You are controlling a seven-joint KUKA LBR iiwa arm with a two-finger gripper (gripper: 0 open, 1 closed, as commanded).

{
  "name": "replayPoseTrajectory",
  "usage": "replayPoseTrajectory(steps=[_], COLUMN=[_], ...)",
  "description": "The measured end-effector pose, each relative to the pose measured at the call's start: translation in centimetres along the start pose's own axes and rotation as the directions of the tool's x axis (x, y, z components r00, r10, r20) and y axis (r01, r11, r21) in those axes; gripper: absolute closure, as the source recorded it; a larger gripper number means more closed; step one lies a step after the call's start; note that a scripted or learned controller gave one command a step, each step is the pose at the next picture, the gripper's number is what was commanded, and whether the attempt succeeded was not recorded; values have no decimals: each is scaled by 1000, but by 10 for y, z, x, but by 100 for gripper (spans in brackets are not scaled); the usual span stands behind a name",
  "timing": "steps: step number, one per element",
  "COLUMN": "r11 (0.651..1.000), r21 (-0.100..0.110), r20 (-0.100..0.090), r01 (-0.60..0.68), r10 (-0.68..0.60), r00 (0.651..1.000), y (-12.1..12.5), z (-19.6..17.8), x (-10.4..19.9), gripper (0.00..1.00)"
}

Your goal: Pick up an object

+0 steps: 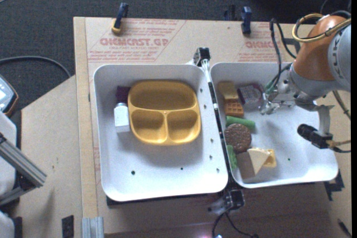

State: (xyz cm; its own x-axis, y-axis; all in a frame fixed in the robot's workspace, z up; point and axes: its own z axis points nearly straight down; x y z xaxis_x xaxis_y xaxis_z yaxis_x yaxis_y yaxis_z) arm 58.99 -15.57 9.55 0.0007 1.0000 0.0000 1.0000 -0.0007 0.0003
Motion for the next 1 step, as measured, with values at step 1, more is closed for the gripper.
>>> replayPoseTrajectory(steps=[1], r11=[1000], r21=[-7], r20=[3], r01=[1], r10=[-1], r00=[1000], y=[-6], z=[-61], x=[2], gripper=[100])
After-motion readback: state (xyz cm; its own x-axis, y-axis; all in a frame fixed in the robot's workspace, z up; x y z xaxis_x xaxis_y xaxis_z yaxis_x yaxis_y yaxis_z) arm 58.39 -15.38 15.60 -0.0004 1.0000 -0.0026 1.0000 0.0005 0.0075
